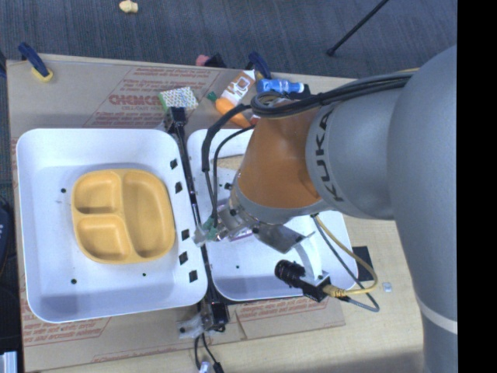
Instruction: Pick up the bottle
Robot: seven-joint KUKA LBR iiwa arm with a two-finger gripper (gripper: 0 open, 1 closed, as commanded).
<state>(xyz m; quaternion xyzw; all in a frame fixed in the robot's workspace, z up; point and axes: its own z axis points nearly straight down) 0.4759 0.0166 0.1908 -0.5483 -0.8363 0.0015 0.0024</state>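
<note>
Yellow three-section plate (123, 214) is the reference. It sits flat in the middle of the left white bin (31, 208), with bare bin floor all round it.

The right bin (256, 286) lies just right of the plate, past the shared bin walls. Most of it is covered by the grey arm (365, 154), whose orange band (276, 162) hangs over the bin's middle. The gripper (221, 230) is low, right of the plate at about the level of the plate's centre, close to the wall between the bins. It's too cluttered and shadowed there, so I can't tell if it is open or closed, and I see nothing held in it.

The bottle (235, 92), orange and white, is up and right of the plate at the right bin's back rim. It lies tilted and its lower part is hidden behind the arm. It is well apart from the gripper.

A blue clamp (279, 86) sits just right of the bottle, farther from the plate. A checkered card (178, 98) is above the plate's right side, outside the left bin, on the brown cardboard (116, 92). Another blue clamp (35, 62) is above and left of the plate at the cardboard's corner. A small yellow scrap (128, 6) lies on the dark carpet straight above the plate, well away.
</note>
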